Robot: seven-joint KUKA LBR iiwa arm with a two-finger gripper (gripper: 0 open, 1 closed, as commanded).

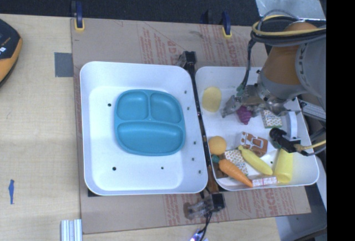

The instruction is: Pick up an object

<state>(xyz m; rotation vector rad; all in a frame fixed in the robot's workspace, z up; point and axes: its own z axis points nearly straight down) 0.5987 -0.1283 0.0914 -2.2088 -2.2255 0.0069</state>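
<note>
My gripper hangs low in the right bin, its opening indiscernible, just above a purple object. I judge the pick underway; next comes a confirmed closure before lifting.

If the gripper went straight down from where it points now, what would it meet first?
Most likely the purple object, just under the gripper in the right bin; depth is hard to judge from this slant.
</note>
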